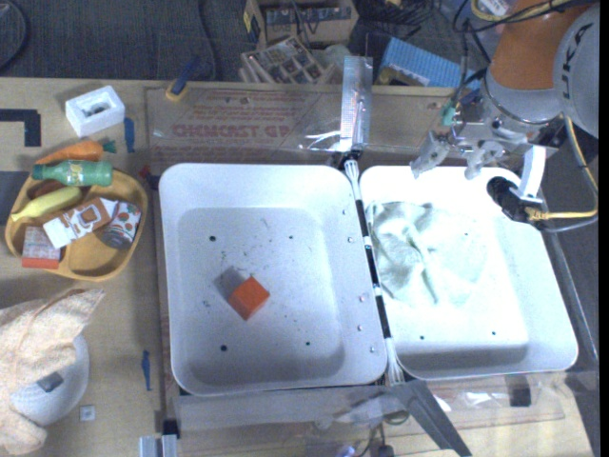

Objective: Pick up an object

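While the hand [447, 160] hovers open over the right bin [542, 341] — pale cloth [409, 246] below — an orange block [250, 298] lies apart.

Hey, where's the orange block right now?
The orange block lies in the left bin, near its middle, beside a small grey piece, across the divider from the pale cloth.

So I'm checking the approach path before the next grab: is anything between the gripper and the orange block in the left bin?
Yes. The gripper hangs over the right bin's far edge, above the pale cloth. The orange block lies in the left bin, so the bins' adjoining walls lie between.
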`<state>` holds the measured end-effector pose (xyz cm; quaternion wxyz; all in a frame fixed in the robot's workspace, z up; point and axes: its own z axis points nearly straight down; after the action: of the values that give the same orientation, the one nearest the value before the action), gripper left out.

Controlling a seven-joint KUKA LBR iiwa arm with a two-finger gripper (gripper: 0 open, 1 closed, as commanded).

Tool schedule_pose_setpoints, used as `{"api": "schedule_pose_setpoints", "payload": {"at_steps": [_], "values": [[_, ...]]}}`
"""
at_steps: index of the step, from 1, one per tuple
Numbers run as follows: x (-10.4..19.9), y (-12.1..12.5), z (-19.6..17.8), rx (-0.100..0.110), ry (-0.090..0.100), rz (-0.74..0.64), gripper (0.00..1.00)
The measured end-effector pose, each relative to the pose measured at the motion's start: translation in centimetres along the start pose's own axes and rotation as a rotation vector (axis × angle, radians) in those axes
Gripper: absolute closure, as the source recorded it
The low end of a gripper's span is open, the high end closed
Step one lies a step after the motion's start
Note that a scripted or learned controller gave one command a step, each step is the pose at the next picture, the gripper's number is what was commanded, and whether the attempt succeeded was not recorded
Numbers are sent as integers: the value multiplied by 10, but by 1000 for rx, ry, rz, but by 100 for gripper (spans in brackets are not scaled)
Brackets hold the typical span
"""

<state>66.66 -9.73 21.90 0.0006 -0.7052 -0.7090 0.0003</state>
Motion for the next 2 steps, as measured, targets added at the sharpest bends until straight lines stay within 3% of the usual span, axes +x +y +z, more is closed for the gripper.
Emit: {"api": "schedule_pose_setpoints", "payload": {"at_steps": [1, 2], "values": [[-38, -42, 86, -1, -1, -60, 0], [-123, -30, 68, -6, -3, 33, 0]]}}
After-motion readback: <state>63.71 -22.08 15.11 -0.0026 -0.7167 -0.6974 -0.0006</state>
